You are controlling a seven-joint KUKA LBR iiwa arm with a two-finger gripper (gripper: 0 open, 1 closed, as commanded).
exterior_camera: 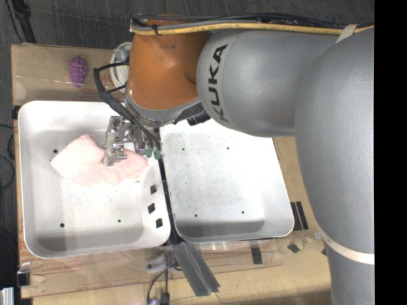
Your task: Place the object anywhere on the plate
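Now jaws (pixel 116 152) rest on pink cloth (pixel 86 159); left bin (pixel 38 234).

Open floor across the right bin (pixel 222 189) and the left bin's (pixel 38 234) lower half. Blocked up top by the pink cloth (pixel 89 161) and the arm (pixel 267 81) overhead.
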